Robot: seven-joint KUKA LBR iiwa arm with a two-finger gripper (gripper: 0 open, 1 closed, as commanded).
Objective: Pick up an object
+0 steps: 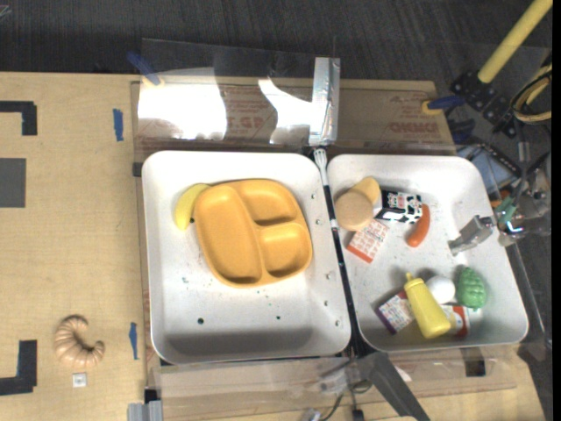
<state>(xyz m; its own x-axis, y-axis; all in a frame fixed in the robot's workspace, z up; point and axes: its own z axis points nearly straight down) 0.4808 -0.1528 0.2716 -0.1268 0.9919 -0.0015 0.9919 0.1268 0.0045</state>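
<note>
The right bin (456, 169) holds several objects. A tan bun (357, 205) lies at its far left, with a black-and-white cow-patterned piece (401, 206) and a red-orange carrot (420, 225) beside it. A pink-and-white packet (367, 240) lies just below the bun. Near the front sit a yellow mustard bottle (426, 306), a white egg (441, 288), a green knobbly fruit (472, 288) and a small printed box (394, 312). My gripper (473, 232) shows as a small grey tip at the bin's right side, above the green fruit and right of the carrot, touching none of them.
The left bin (166, 235) holds an orange divided plate (252, 231) with a yellow banana (185, 205) tucked at its left. A beige croissant-like toy (79, 340) lies on the bench at the left. Cables and a yellow pole (517, 29) crowd the far right.
</note>
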